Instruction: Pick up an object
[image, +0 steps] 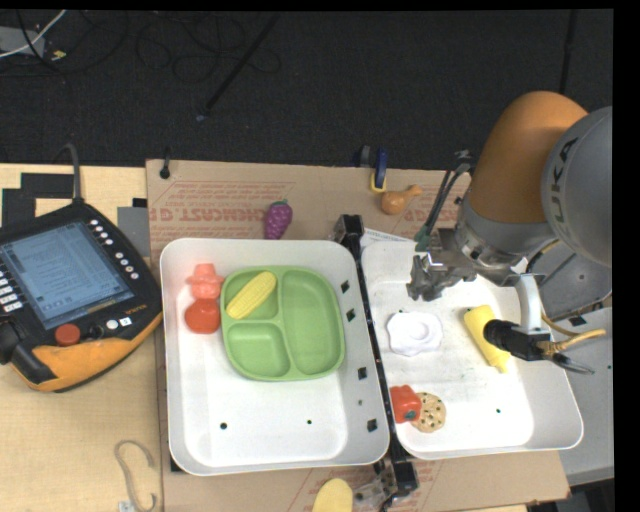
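1. Step in hand: approach. The gripper (428, 280) hangs over the far left part of the right bin (560, 425); nothing sits between its jaws.
2. Jaw state: the dark jaws are seen at a slant against the white floor; whether they are spread or pressed together cannot be told.
3. Nearest candidate: the white object (413, 333), flat on the bin floor just near of the gripper. It is roughly round, so no long axis can be read; its outline is faint against the bin.
4. Second candidate: the yellow object (484, 335), to the right of the white one. Its long axis runs from far-left to near-right, and its near-right end lies under a dark part of the arm.
5. Other items in the right bin: a red object (405, 402) touching a cookie (430, 411) at the near left.
6. Next move, as a judgement: shift the gripper slightly toward the near side, centre it over the white object, then descend.
7. The left bin (260, 430) carries a green tray (290, 345) with a corn cob (249, 293).
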